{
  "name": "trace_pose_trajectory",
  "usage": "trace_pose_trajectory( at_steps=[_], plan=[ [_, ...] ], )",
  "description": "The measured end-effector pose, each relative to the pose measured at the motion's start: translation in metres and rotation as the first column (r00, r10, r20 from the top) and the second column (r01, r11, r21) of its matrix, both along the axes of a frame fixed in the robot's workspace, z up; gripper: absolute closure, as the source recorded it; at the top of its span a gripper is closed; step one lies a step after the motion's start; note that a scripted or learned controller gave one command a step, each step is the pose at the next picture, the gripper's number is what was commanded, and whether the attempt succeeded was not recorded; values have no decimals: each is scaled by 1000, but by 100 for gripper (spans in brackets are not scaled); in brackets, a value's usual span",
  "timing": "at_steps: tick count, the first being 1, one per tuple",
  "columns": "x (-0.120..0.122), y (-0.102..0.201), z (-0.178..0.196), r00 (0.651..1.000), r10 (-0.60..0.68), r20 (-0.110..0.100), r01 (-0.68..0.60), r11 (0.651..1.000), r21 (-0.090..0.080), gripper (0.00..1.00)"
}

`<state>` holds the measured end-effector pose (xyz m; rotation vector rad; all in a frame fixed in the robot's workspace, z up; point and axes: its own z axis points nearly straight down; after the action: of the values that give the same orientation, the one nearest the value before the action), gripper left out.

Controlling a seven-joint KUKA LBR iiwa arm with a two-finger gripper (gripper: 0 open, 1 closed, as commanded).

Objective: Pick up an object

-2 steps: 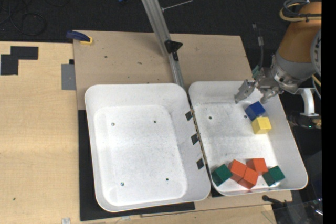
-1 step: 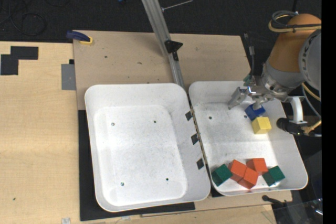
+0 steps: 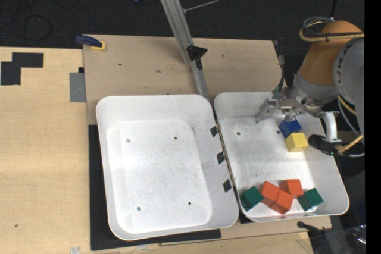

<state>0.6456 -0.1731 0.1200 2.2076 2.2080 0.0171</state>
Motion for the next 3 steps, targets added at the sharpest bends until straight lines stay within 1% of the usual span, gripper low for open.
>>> trace_pose_trajectory(
  at_steps=[1,2,3],
  plan=[
    [-1,-1,8,1000,-2,-2,2,1000,-1,100],
    [1,-6,71,1000,1,-17,-1,1000,4,100],
    [5,-6,135,1000,2,-15,-2,1000,4,100]
  ],
)
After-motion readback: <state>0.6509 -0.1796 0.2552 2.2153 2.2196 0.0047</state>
